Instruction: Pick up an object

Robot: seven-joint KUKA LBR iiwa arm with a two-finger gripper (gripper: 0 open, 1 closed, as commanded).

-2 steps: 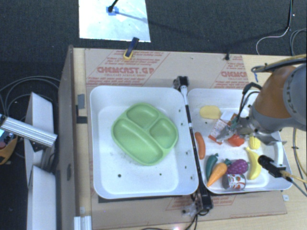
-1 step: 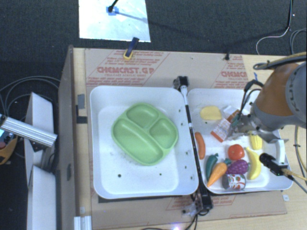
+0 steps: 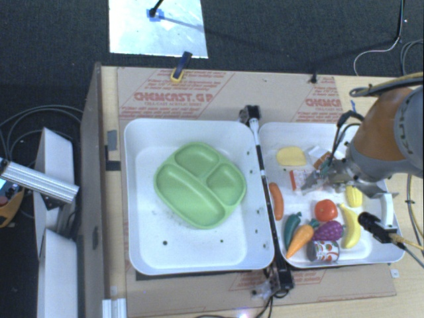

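Though whether open or closed is unclear, jaws [image 3: 317,177] low in the right bin [image 3: 301,260], beside the tomato [image 3: 325,210].

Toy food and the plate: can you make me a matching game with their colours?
Things:
1. divided plate
2. tomato
3. grapes
4. banana

Colours:
A. purple
B. yellow
C. green
D. red

Pairs: 1-C, 2-D, 3-A, 4-B
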